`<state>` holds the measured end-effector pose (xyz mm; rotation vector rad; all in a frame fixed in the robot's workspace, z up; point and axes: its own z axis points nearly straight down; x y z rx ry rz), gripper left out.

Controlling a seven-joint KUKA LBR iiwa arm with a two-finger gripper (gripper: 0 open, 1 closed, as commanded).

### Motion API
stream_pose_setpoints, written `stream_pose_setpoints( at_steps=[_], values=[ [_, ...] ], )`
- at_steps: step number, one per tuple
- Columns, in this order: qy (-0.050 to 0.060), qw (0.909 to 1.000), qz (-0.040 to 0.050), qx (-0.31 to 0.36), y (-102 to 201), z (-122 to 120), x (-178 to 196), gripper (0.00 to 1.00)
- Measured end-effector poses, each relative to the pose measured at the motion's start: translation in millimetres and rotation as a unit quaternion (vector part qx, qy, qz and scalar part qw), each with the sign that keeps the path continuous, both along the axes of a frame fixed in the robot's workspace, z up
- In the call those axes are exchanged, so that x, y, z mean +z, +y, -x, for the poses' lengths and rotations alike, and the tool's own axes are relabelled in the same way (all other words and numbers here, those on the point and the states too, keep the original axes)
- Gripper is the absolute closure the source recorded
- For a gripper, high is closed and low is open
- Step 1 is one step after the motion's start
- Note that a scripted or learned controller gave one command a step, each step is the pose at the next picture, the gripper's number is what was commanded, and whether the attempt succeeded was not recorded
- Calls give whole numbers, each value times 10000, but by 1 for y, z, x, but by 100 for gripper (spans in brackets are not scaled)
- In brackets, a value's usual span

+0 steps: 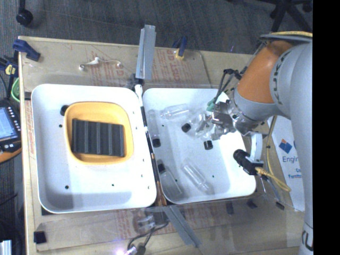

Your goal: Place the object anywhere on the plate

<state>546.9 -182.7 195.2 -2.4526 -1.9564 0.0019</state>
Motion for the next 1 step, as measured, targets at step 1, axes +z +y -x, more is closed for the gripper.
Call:
stream_pose_setpoints(
  at_steps=[1],
  values=[
    [-3,9997,5,225,38,-57,23,100]
  ],
)
